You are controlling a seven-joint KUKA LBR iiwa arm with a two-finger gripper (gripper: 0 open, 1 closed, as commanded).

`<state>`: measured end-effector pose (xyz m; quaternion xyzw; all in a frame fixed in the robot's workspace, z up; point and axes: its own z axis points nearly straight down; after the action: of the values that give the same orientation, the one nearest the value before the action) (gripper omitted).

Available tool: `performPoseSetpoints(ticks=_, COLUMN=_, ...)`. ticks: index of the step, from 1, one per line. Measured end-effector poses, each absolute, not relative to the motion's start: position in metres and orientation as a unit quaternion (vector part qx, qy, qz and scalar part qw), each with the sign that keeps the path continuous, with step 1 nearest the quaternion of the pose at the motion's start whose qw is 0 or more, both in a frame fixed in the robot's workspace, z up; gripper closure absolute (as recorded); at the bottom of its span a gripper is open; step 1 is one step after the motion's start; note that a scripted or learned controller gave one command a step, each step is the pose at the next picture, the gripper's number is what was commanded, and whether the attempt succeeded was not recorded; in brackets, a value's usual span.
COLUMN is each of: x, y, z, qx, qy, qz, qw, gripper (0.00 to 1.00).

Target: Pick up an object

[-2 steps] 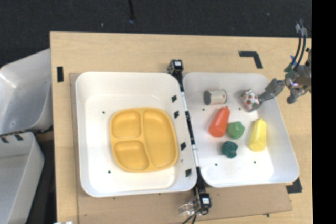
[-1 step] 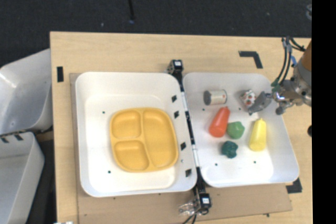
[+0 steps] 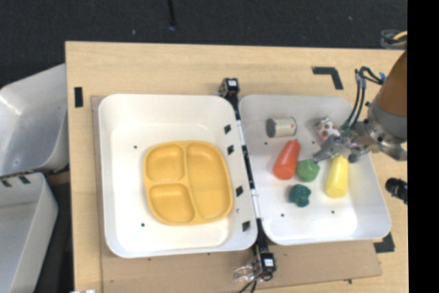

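Right bin front bare; toys crowd middle; left bin margins free around yellow tray

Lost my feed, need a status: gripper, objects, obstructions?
Gripper low in right bin, finger state unclear. Nothing seen held. Yellow object and green ball crowd it.

Even, fairly bright overhead light; the white bins wash out near their rims, shadows stay soft and short, the dark floor beyond the bench loses detail, and the whole picture is slightly soft and grainy
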<state>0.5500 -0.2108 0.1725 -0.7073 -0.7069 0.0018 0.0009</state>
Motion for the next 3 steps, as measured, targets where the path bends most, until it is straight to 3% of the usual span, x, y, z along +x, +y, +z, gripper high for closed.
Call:
performPoseSetpoints(ticks=1, x=0.56, y=-0.22, z=0.13, qx=-0.708, qy=-0.706, qz=-0.0015, qw=-0.005, gripper=0.0)
performPoseSetpoints(ticks=2, x=0.561, y=-0.221, z=0.142, qx=-0.708, qy=-0.706, qz=-0.0029, qw=-0.008, gripper=1.0)
performPoseSetpoints(ticks=3, x=0.565, y=-0.214, z=0.202, qx=-0.706, qy=-0.708, qz=-0.0014, qw=-0.003, gripper=1.0)
